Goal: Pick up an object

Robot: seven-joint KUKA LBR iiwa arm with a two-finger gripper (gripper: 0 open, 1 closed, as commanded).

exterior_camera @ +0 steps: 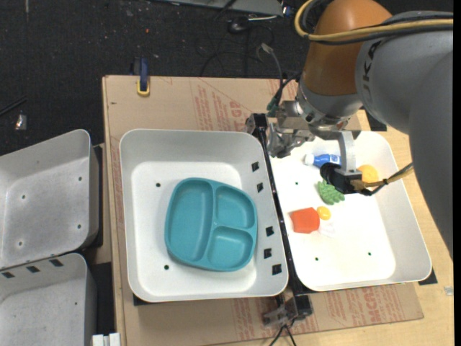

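Jaws over right bin; teal plate in left bin.

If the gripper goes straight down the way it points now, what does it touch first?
Most likely the bare white floor of the right bin, near its upper left corner. The gripper hangs there, and the small objects lie further right. Depth is unclear from this view.

A small orange block lies flat on the floor of the right white bin, with a little yellow piece just beside its upper right corner. Above them sit a green bumpy toy, a yellow rounded object and a blue-and-white tube, clustered near the bin's far side.
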